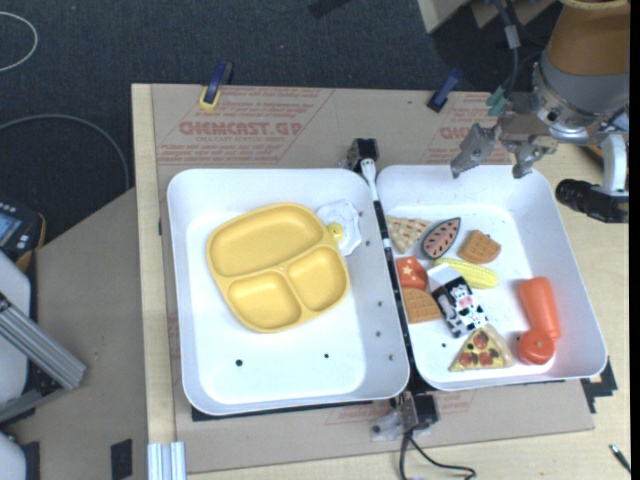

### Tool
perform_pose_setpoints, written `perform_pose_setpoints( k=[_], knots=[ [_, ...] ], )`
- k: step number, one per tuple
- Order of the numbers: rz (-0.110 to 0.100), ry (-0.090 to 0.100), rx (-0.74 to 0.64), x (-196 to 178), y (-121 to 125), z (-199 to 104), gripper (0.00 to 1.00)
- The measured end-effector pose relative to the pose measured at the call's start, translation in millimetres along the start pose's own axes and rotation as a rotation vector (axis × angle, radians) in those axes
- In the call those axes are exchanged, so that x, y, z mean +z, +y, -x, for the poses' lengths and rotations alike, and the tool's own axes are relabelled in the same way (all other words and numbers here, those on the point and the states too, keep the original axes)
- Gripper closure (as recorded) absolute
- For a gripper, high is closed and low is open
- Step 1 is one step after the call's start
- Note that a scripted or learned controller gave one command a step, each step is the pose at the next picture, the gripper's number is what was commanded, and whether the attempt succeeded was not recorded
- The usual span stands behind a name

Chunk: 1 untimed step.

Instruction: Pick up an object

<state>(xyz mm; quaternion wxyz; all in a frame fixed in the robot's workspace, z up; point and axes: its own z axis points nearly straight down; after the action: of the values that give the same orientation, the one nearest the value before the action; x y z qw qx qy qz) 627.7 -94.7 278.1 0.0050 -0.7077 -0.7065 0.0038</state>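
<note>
Camera view: the gripper (495, 155) hangs open and empty over the far edge of the right bin (572, 268).
Toy foods lie below it in that bin: an orange carrot (538, 318) at the right, a pizza slice (481, 350) near the front, a corn cob (470, 273) mid-bin. The left bin (195, 298) holds a yellow divided plate (275, 265) with a fried egg (337, 225) touching its far right edge.
</note>
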Motion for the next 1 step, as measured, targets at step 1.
perform_pose_setpoints(
  k=[1],
  knots=[
    [0.011,-0.001,-0.002,-6.4,1.7,0.0,0.0]
  ],
)
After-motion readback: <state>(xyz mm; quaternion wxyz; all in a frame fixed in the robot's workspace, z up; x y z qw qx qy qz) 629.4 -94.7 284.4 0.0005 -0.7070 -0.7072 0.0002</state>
